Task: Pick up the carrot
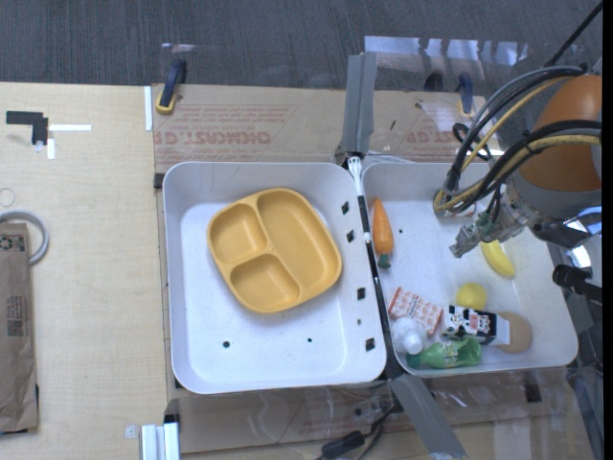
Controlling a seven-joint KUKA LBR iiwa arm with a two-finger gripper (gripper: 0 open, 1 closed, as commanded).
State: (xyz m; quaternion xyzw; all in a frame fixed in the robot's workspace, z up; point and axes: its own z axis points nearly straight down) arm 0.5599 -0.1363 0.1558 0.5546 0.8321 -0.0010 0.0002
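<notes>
Clutter (445,333) crowds the bin's near edge; your carrot (381,228) hugs the left wall, risking collision. Gripper (476,235) state: cannot tell.

I see the bench (77,257) bearing two white bins, left (192,353) and right (551,348), plus cardboard (259,127) behind them.

From my remote station, I read red lettering, upside down, on the cardboard sheet (251,123) behind the two bins; it appears to begin "CHEMC" with "GR" beneath. Print on the brown paper bag (16,319) at left is too small to read.
</notes>
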